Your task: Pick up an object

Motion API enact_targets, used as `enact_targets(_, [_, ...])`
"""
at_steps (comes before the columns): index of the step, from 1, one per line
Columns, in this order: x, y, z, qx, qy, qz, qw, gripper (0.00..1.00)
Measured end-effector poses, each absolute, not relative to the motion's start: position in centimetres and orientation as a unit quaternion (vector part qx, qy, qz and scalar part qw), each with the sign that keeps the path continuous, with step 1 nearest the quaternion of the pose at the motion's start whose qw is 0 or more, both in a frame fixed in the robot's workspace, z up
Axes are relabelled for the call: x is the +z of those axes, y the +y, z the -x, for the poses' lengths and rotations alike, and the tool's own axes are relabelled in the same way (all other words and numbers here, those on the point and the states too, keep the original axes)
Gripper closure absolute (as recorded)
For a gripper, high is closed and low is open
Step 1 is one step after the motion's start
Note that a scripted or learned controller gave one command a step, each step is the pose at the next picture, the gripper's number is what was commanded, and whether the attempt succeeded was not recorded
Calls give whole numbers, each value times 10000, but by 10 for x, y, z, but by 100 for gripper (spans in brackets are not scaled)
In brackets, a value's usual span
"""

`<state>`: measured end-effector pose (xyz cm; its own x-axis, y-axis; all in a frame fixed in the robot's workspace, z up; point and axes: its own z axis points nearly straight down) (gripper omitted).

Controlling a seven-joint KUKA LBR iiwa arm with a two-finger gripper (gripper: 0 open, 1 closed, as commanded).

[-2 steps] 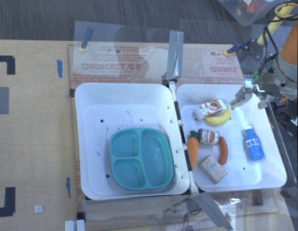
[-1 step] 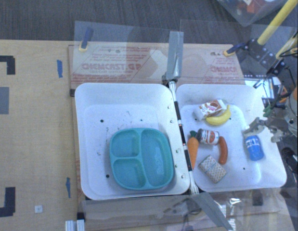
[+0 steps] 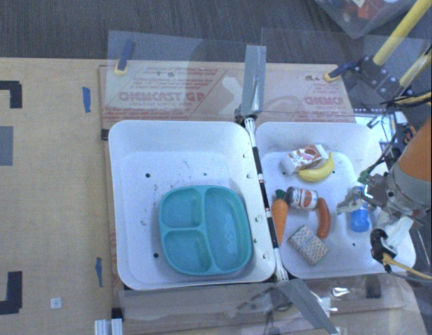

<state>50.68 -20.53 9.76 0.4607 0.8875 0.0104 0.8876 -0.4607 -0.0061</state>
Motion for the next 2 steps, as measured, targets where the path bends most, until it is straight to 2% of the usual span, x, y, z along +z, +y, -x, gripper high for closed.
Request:
enact_targets(1, [106, -209, -506, -11, -5171, 8559, 25, 100])
enact_targets(2, [176, -146, -549, 5, -5554, 8316, 2, 100])
